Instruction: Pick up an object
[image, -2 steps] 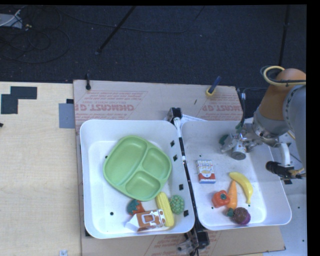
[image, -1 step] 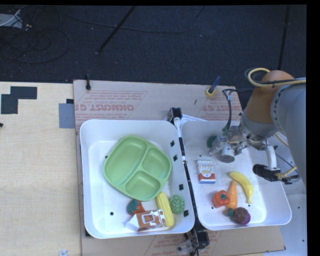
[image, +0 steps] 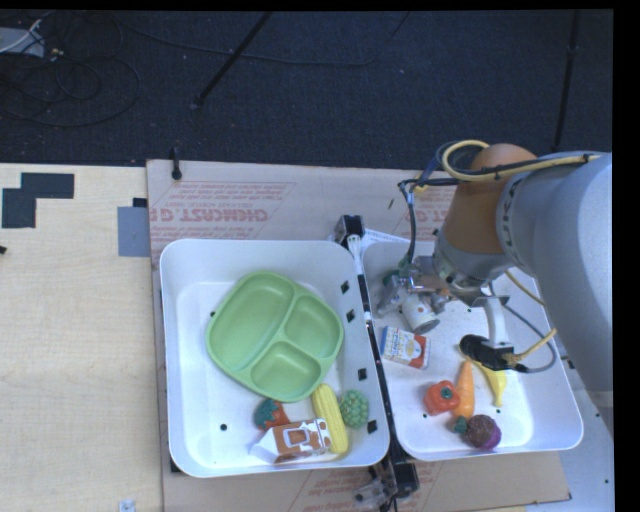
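The grey arm with its orange band (image: 480, 215) is reaching in from the right of the frame, its pincer (image: 412, 300) hanging low over the right white plastic bin (image: 560, 425); whether it is apart or together, I cannot tell. Just below it a small red-and-white carton (image: 403, 348) is lying flat (right of centre). A green divided plate (image: 275, 335) is sitting in the left white bin (image: 180, 380).

You're looking at a robotics lab: a grey arm (image: 560, 240) over two white bins (image: 180, 350) on cardboard (image: 230, 205), cables (image: 90, 70) on dark floor beyond the table (image: 70, 350).
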